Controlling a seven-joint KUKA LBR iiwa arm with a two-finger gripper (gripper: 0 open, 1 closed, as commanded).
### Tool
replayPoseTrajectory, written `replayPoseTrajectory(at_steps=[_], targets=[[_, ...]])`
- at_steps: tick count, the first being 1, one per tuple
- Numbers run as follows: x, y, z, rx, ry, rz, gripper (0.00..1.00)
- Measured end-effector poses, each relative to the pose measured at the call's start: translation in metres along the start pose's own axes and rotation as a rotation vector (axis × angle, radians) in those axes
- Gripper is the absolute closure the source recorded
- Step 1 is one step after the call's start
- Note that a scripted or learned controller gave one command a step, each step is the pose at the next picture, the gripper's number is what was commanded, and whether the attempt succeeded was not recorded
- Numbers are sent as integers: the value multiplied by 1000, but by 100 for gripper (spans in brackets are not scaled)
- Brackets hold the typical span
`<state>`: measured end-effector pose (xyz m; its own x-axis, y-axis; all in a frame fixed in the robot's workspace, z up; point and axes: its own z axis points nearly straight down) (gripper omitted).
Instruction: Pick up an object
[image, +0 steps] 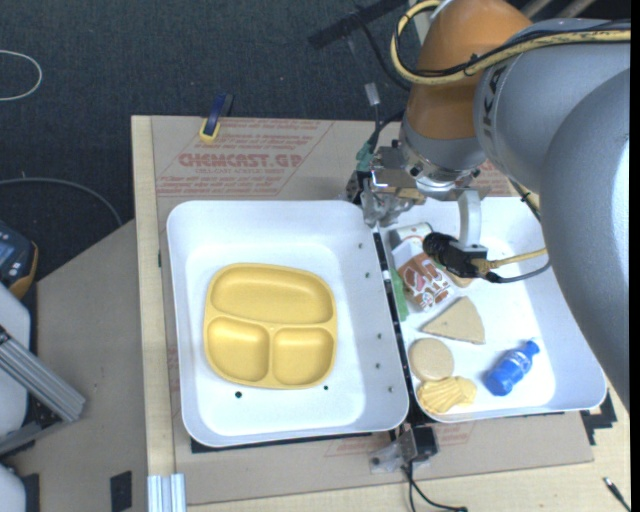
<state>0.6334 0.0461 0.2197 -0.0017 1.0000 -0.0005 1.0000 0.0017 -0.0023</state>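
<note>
My gripper hangs over the far left corner of the right bin, close to the wall between the two bins. Just in front of it lies a brown and white snack packet with a green edge. Nearer the front are a tan wedge, a round beige biscuit, a ruffled yellow chip and a small blue bottle. Nothing is seen in the gripper.
The left bin holds a yellow divided plate. Brown cardboard with red print lies behind the bins, with a small blue and yellow item at its far edge. The grey arm covers the right bin's far right.
</note>
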Motion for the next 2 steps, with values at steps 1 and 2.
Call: replayPoseTrajectory(at_steps=[1, 2], targets=[[-7, 16, -1, -7, -1, 1, 100], [-15, -1, -3, 2, 0, 3, 100]])
